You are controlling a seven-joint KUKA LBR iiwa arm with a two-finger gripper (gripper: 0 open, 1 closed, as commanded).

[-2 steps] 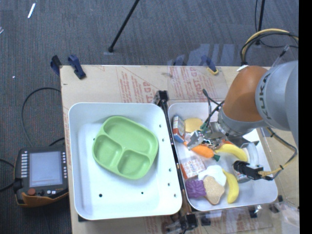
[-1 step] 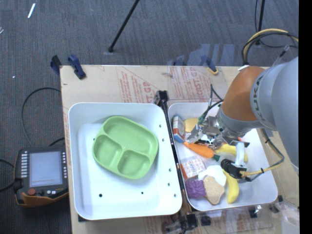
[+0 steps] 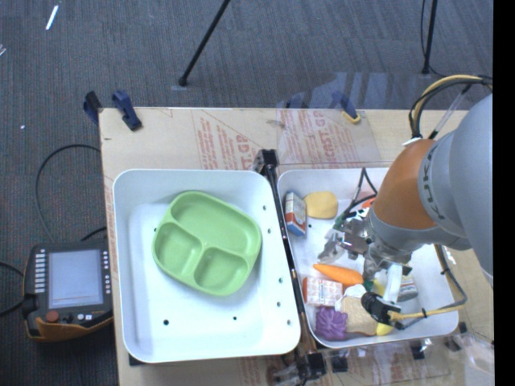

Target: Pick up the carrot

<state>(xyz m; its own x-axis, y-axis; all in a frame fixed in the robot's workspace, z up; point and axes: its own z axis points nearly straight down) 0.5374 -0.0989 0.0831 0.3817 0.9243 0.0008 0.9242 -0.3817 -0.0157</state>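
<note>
Looming over the right bin (image 3: pixel 451 316) from the 3 o'clock side, the grey arm (image 3: pixel 467 183) with its orange band (image 3: pixel 406 195) is the highest thing over the surface (image 3: pixel 201 135), and so the nearest to the lens. Its hand (image 3: pixel 376 276) reaches down into that bin; I cannot tell how its grasping parts stand, since cables and the wrist hide them.

Below it, on the bin floor, the carrot (image 3: pixel 339 274) lies flat just at 9 o'clock of the hand, pointing toward 3 o'clock. At 6 o'clock of the carrot lie a white and red packet (image 3: pixel 323 292) and purple grapes (image 3: pixel 331 323). At 12 o'clock of it stand a small carton (image 3: pixel 295 214) and a yellow round piece (image 3: pixel 322 204).

Over in the left bin (image 3: pixel 129 207) rests a green divided plate (image 3: pixel 207 242).

Farther off, beyond the surface's 9 o'clock edge, a control pendant (image 3: pixel 71 284) lies on the dark carpet (image 3: pixel 121 30).
</note>
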